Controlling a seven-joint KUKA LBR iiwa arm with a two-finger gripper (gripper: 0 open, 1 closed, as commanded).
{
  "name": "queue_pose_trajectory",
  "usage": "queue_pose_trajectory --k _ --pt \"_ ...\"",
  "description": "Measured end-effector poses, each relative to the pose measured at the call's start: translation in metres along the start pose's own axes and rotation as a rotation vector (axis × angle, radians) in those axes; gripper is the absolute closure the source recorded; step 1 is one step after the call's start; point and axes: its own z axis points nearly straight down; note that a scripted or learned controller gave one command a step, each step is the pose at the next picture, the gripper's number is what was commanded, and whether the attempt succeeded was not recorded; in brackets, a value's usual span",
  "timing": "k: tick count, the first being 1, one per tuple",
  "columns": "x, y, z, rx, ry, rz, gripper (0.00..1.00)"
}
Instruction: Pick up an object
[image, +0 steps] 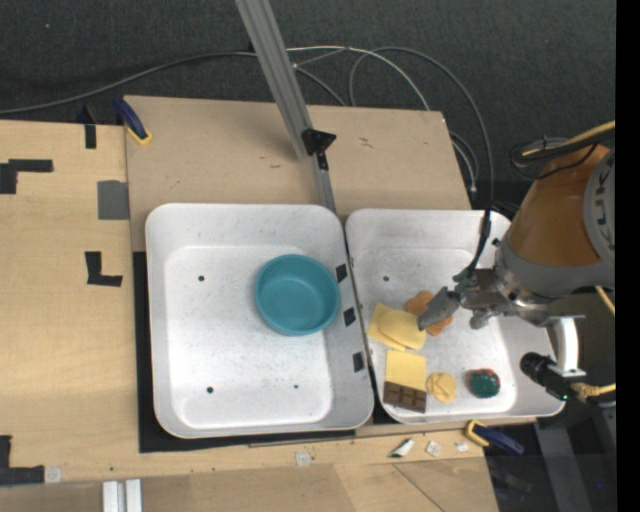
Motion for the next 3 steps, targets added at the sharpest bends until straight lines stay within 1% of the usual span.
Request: queue_pose_trajectory --k 1,2,3 --pt "0.005 0.001 0.045 0.001 0.001 -0.001 0.00" --pt "0.006 0.002 0.092 -0.008 -0.001 0.002 0.00" --pt "0.006 0.002 0.082 -0.005 0.000 -0.001 1.00"
